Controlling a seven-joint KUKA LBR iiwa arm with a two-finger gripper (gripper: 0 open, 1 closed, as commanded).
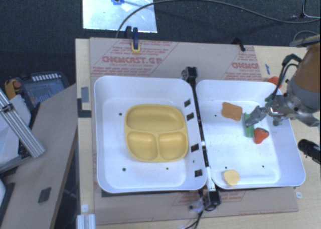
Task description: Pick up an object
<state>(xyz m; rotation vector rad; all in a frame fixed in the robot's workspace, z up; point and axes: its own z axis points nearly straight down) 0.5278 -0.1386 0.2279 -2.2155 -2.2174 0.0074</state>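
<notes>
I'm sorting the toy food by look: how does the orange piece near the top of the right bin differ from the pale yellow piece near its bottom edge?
The orange piece is darker, a toasted orange-brown; the pale yellow piece is light and creamy. The orange piece looks larger and roughly oblong; the yellow one is smaller and rounder. The orange piece lies close to the gripper; the yellow one lies far from it, by the front rim. Both lie flat in the right bin.

Setting: dark carpeted floor around a pale wooden surface.
Floor (40,17): dark, speckled, crossed by a thin cable (210,3). Shiny metal sheet (119,2) on the floor at top. Surface (83,92): light wood, topped by a printed cardboard sheet (165,55). Aluminium rail (17,125) and a handheld control pendant (37,86) at left.
</notes>
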